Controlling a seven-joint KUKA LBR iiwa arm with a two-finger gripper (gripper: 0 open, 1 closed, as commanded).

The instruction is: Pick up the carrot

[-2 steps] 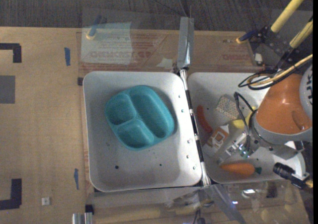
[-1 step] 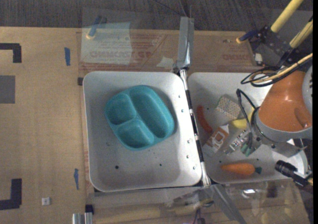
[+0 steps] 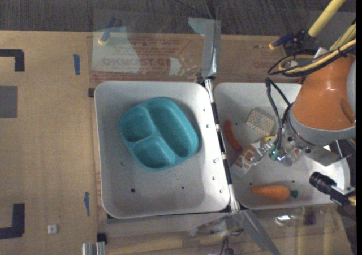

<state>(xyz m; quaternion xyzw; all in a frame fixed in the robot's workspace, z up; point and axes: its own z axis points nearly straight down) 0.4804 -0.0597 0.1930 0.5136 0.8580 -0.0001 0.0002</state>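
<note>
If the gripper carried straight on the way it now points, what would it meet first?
The gripper points toward the bins' shared divider; first in line looks to be the reddish sausage-like piece, not the carrot. Depth is unclear.

Brown bench [image 3: 45, 152]; two white bins side by side: left bin [image 3: 110, 191]; right bin [image 3: 240, 98].

arm [image 3: 328, 98]: cut off at right edge | pincer [image 3: 275, 154]: finger state unclear

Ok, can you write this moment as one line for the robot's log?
carrot: lying in right bin, near front wall | end effector: above bin middle, apart from carrot | carrot not picked up
</note>
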